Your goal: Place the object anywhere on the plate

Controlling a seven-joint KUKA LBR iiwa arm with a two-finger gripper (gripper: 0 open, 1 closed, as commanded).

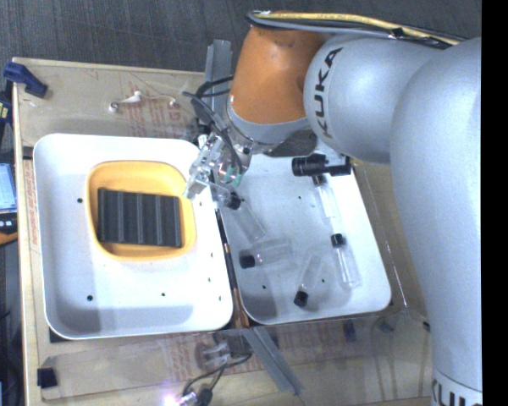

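A yellow plate (140,176) with a dark ridged centre lies in the left white bin (110,311). Several clear tubes with black caps lie in the right bin (368,290): one tube (267,252) near the middle, another tube (345,262) at the right, a third tube (308,282) toward the front. My gripper (210,172) hangs over the divide between the bins, at the plate's right rim. A clear tube (245,218) lies slanted just below and right of it; whether the gripper touches it is unclear.
The grey arm with its orange band (275,66) covers the back of the right bin. A blue clamp (21,79) sits at the bench's far left corner. Cables (212,375) and brackets run along the front edge.
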